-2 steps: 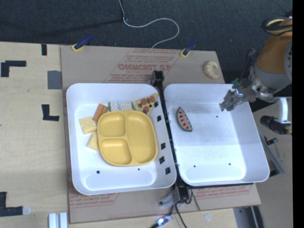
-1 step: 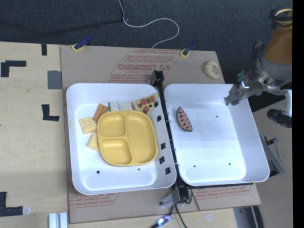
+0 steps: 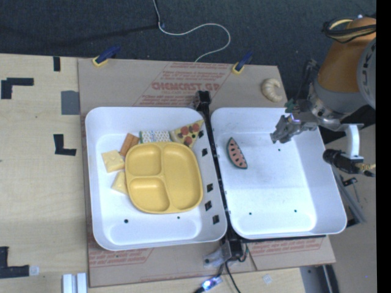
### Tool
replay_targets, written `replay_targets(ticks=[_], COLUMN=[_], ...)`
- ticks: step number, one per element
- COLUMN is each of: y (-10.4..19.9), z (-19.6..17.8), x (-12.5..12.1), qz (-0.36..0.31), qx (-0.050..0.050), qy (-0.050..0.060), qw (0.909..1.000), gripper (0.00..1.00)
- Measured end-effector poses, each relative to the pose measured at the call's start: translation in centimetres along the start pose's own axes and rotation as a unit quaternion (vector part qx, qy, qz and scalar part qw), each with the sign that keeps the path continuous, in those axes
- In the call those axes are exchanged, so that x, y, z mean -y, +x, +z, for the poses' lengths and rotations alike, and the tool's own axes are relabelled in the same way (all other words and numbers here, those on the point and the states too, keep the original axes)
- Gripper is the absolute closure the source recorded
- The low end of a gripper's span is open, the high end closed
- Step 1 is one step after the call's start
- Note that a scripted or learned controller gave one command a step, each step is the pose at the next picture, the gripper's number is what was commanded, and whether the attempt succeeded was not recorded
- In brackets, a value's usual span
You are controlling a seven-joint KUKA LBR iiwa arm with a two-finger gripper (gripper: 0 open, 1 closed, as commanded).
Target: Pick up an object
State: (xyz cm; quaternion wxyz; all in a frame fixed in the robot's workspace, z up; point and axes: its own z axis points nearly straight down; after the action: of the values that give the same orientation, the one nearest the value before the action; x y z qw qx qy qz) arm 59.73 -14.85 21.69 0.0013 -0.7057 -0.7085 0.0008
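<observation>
Watermelon slice [image 3: 237,153] lying flat in right bin [image 3: 305,224], left part, just beside the divider between bins, nothing else near it. Best target: alone, w/ bare floor on its right and near sides. Gripper [image 3: 285,131] hanging over far-right part of same bin, well apart from slice; can't tell if open or closed at this res, nothing seen held. Needs to travel left and a bit nearer, then straight down, closing across the slice's narrow width, not its length. Thin and flat, so prob. must reach almost to the floor. Watch left wall: little room that side, so approach from the right. Left bin [image 3: 98,163] crowded: yellow tray [image 3: 164,177] over most of the floor, small food pieces [image 3: 122,157] tucked against its far-left rim, harder to reach.
</observation>
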Motion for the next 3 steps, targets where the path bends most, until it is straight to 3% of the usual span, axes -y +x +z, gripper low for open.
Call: replay_targets(ticks=[3], y=[14.9], z=[0.3], x=[7.2], qz=[0.000], qx=[0.000], qy=[0.001], qw=[1.0000], gripper=[1.00])
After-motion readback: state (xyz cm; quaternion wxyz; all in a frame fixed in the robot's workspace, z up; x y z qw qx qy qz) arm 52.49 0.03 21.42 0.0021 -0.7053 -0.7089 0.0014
